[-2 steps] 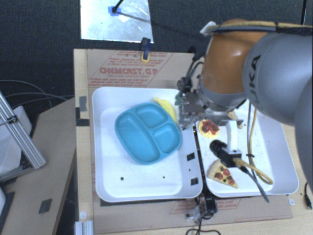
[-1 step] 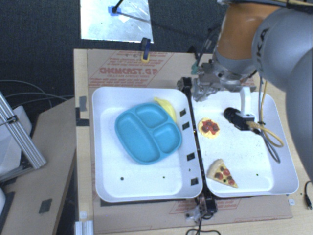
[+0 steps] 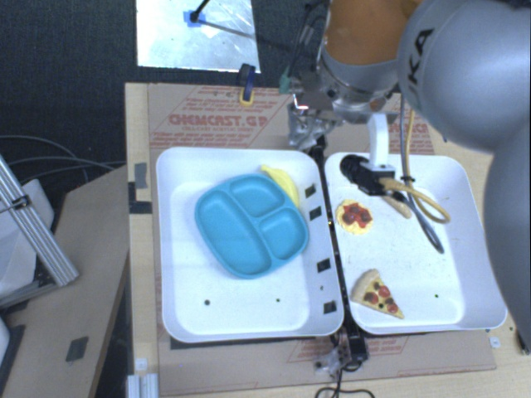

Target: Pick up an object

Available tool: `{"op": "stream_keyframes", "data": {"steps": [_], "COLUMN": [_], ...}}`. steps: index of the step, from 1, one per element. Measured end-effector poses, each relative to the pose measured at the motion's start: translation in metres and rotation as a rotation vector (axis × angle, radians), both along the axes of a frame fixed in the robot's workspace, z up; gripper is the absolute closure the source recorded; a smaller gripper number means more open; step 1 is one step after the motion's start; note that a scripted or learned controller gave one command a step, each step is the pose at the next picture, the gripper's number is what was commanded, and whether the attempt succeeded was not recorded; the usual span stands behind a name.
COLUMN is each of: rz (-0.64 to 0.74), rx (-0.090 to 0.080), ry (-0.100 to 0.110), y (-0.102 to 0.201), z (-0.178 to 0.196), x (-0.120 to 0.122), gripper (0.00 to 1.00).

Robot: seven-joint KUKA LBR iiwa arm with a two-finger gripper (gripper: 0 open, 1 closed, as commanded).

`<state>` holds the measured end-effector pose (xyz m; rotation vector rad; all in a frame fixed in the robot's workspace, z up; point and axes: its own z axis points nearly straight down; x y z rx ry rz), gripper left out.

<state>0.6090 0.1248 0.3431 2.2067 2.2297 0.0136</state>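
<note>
My gripper (image 3: 309, 138) hangs at the back of the bench, over the far end of the divider between the two bins. Nothing shows between its tips. In the left bin (image 3: 178, 305) lies a blue divided plate (image 3: 249, 225), with a yellow banana (image 3: 283, 182) tucked against its far right edge. The right bin (image 3: 473, 297) holds a small round toy pizza (image 3: 355, 216) near its left wall and a toy pizza slice (image 3: 377, 293) towards the front. The round pizza is the thing closest to the gripper, just in front of it and to the right.
The grey arm with its orange band (image 3: 369, 15) fills the upper right and overhangs the right bin's back. Black clips (image 3: 323, 265) line the divider between the bins. A cardboard sheet (image 3: 207, 118) lies under both bins.
</note>
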Motion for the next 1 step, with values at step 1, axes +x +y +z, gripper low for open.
{"op": "stream_keyframes", "data": {"steps": [1], "rz": [-0.003], "rx": [-0.001], "ry": [0.004], "y": [0.0621], "z": [0.0377], "x": [0.0066], "gripper": [1.0]}}
